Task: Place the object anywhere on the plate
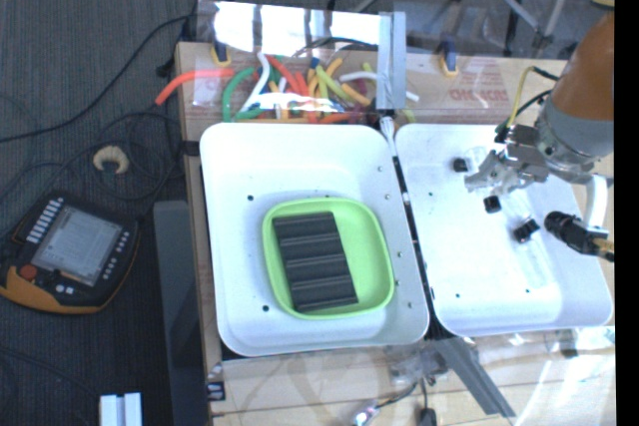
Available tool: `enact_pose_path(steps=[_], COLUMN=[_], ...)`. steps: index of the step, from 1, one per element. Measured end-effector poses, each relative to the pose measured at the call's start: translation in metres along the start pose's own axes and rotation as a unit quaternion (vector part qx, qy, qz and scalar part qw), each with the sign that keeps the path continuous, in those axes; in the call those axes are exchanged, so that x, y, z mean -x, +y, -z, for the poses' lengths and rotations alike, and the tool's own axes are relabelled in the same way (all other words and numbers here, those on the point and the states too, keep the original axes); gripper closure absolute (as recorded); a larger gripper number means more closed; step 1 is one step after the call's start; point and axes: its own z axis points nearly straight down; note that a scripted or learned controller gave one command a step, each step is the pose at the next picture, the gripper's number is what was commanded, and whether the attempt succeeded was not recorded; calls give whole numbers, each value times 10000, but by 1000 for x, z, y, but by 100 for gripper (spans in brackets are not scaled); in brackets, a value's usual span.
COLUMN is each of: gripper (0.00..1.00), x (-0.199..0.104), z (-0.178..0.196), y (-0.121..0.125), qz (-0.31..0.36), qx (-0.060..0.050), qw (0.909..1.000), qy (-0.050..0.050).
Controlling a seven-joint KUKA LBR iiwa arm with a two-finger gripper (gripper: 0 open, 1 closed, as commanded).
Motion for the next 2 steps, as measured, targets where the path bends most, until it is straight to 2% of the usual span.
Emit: enact_pose_path(steps=[1, 2], gripper=[0, 0], x=[0, 9], z=[0, 107], y=[0, 42], qz=[-1, -351], qx=[2, 5], qw=[10000, 9994], qy=[-1, -1])
